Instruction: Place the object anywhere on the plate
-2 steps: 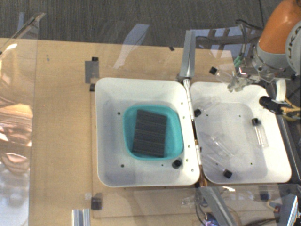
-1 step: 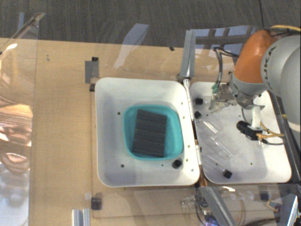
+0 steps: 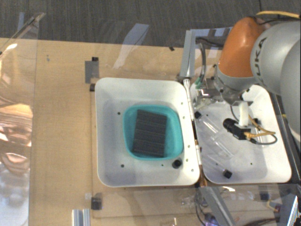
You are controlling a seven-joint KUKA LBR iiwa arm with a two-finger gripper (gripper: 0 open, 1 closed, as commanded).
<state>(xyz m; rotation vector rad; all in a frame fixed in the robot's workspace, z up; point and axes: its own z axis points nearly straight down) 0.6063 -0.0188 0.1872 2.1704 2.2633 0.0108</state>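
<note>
A dark ribbed block (image 3: pixel 150 133) lies flat on the teal plate (image 3: pixel 175 126), in the middle of it. Its long axis runs up and down the view, tilted slightly so the top end leans right; the ribs cross it from side to side. The plate sits in the left bin (image 3: pixel 108 126), a little right of that bin's centre, with a small black knob (image 3: pixel 177 163) just off the plate's lower right corner.

Right of the plate, the arm (image 3: pixel 254 46) hangs over the right bin (image 3: pixel 263 168). Whether its jaws are spread or pressed together cannot be told.

Both bins rest on a tan bench (image 3: pixel 56 126). Beyond the bench, above the plate, is dark grey carpet (image 3: pixel 117 4).
</note>
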